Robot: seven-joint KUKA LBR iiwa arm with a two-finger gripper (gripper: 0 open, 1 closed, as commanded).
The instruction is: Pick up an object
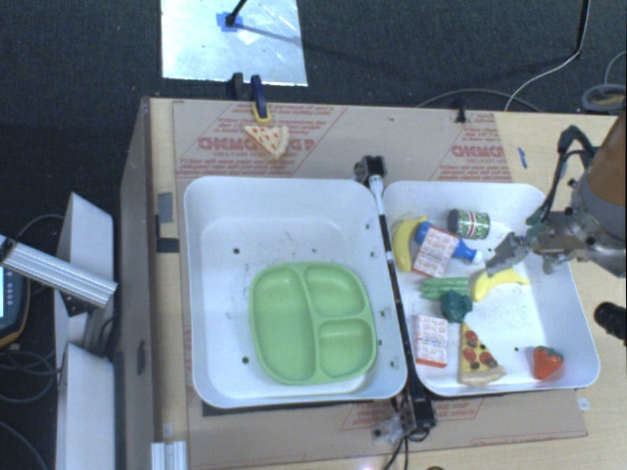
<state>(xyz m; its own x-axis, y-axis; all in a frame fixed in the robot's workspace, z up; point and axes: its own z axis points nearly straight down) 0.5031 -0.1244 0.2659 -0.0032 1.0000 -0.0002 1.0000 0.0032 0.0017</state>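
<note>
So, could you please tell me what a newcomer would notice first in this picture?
Probably the green tray, lying alone in the left bin. Next, the clutter of toy food in the right bin: a banana, a pizza slice, a can and a strawberry. The gripper hangs over that bin, just above the banana.

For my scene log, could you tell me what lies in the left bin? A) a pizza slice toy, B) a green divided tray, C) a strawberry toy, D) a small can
B: the green divided tray lies in the left bin, while the other toys sit in the right bin.
</note>
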